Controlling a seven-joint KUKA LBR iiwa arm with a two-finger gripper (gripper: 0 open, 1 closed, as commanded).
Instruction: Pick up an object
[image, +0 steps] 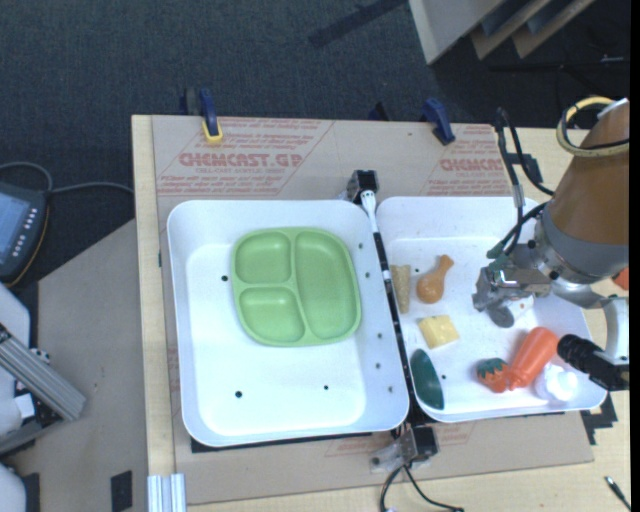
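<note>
The tool (500, 298), its opening impossible to tell, hangs in the right bin (470, 215), with the carrot (528, 358) at five o'clock, likely its target.

Your bench (300, 150): brown board, mid-frame | on it, side by side and touching: left white bin (200, 390), right white bin (460, 215) | two blue clamps (209, 108) on upper edge.

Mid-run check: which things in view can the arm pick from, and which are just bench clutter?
Job:
gripper, over the right bin
chicken leg
cheese
carrot
strawberry
dark green piece
tan strip

Lying about:
green tray in the left bin
blue clamps
cables
</note>
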